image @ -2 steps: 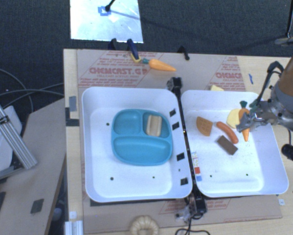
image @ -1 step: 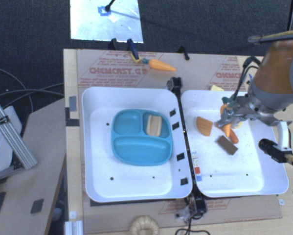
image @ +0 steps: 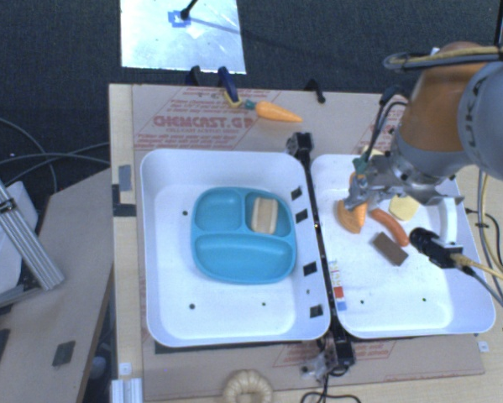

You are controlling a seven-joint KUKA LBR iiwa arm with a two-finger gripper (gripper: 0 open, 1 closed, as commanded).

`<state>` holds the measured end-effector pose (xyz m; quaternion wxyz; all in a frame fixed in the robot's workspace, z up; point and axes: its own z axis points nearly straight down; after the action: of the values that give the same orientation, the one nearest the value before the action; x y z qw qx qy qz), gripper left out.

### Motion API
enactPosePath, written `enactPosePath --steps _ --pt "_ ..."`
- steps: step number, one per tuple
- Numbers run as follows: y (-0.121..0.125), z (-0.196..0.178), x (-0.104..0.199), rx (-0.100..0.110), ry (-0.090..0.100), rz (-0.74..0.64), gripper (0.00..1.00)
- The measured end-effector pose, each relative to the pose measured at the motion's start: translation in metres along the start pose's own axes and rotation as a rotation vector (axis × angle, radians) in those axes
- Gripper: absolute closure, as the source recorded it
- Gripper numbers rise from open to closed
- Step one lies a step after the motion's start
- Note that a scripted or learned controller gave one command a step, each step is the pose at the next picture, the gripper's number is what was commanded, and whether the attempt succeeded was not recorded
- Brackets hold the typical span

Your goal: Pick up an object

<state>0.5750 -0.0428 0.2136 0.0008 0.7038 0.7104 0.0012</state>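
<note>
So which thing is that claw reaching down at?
Look in the right-hand white bin, at its upper left where the gripper comes down. Just beneath it lies a stubby orange piece. It is rounder and paler than the long red-orange sausage beside it.

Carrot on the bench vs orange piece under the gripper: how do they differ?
The carrot lies on the brown board behind the bins; the orange piece sits in the right bin. The carrot is long, tapered, green-tipped; the orange piece is short and rounded. The carrot lies far from the gripper; the orange piece is right at it. Both are orange.
</note>
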Motion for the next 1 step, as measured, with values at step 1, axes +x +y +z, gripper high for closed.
enactPosePath --steps 1 --pt "-0.0017 -0.0012 0.0021 0.002 0.000 0.003 1.00"
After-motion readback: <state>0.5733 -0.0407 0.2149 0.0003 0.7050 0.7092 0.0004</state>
